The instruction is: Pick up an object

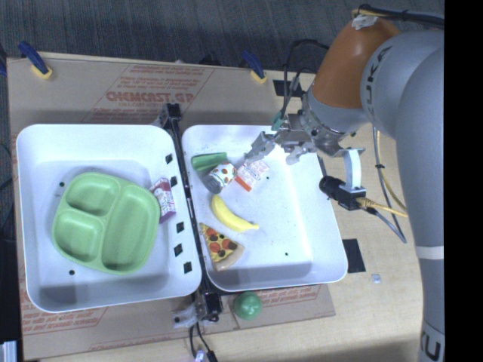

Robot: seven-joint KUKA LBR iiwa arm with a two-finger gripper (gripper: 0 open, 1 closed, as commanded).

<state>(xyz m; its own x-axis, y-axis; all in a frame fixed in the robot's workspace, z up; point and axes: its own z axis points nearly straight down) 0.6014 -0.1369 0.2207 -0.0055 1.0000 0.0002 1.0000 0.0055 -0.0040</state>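
In the right bin (317, 240), upper part, the jaws (256, 151) hang over the far-left area; whether they are spread or pressed together cannot be told. Just below them lies a small white-and-orange packet (253, 173), touching or nearly so. Beside it sits a small round can (220, 176), with a green cucumber-like piece (208, 159) above that. A smooth yellow plastic banana (232, 215) lies lower, then a toy pizza slice (220, 245). The left bin (38, 202) holds a green 3-compartment tray (106, 221) and a dark red wrapper (164, 196). On the bench (90, 89), a green ball (247, 305).
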